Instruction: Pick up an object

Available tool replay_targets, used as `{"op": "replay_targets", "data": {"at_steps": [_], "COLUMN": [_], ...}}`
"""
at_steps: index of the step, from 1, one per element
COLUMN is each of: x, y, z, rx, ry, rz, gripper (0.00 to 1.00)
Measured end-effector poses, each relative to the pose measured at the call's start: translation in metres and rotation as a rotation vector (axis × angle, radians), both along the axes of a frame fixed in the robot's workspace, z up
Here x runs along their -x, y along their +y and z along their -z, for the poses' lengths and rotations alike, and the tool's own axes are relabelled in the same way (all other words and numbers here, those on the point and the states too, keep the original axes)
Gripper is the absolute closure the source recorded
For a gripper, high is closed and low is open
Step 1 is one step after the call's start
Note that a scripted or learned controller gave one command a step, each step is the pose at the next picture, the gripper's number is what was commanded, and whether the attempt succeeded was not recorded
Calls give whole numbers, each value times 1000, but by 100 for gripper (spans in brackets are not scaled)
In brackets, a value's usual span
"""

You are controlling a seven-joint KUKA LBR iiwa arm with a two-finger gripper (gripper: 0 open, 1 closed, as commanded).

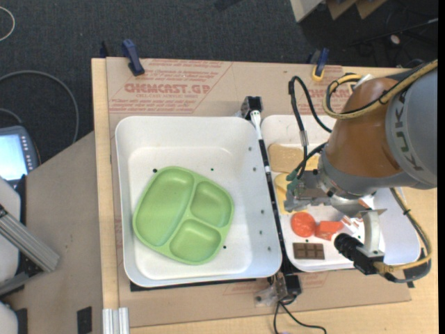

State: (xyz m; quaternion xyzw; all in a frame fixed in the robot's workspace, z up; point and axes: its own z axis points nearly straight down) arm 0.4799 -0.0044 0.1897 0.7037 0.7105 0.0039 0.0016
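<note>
Camera view, looking down at a slant on a cardboard-topped bench bearing two shallow white bins side by side. Left bin: holds a light green divided plate with three compartments, lying flat toward the near-left part of the bin floor, its rim apart from the bin walls. Right bin: largely covered by the grey arm and its orange band, which enter from the right and hang over the bin's middle. Gripper: seen at the lower left of the wrist, low over the left part of the right bin; whether its jaws are spread or pressed together cannot be told, since the wrist body hides them. Objects in the right bin: an orange-red rounded object just below the gripper, with a second orange-red piece beside it on the right; a dark brown segmented bar, resembling chocolate, near the front wall; a tan, bread-like item toward the back; a yellow item, partly hidden, beside the gripper. No object is visibly between the jaws. Black cables loop above the wrist, and blue clamps grip the bench's far edge.
</note>
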Motion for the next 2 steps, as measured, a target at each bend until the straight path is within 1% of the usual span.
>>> {"op": "replay_targets", "data": {"at_steps": [1,2], "x": [0,-1], "y": [-6,-6], "z": [-5,-15], "rx": [4,4], "ry": [5,3], "rz": [10,10], "gripper": [100,100]}}
